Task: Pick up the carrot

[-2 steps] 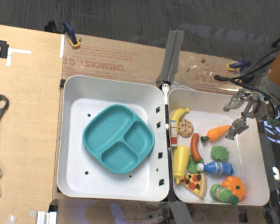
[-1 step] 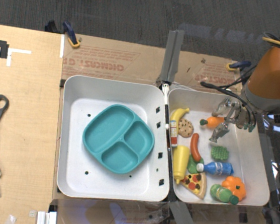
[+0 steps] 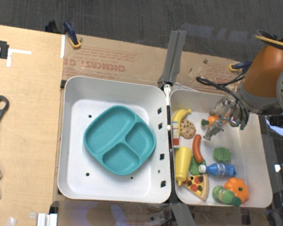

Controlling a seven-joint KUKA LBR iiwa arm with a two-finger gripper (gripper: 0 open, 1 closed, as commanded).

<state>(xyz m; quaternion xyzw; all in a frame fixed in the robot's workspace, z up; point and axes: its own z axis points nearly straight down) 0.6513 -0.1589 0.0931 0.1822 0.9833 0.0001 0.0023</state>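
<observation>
The carrot (image 3: 212, 119) is a small orange piece in the upper part of the right bin (image 3: 260, 150), right of the cookie. My gripper (image 3: 217, 123) hangs over that spot, reaching in from the right under the orange-banded wrist. Its fingers (image 3: 210, 131) point down and left and are closed around the carrot, which shows between them. The carrot's far end is hidden by the gripper body.
In the right bin lie a banana (image 3: 180, 115), a cookie (image 3: 187, 127), a red sausage (image 3: 197, 148), a yellow bottle (image 3: 181, 164), a green broccoli (image 3: 222, 154), a blue bottle (image 3: 220, 170), a pizza slice (image 3: 197, 185) and an orange fruit (image 3: 236, 188). A teal divided plate (image 3: 120, 139) lies in the left bin (image 3: 67, 177).
</observation>
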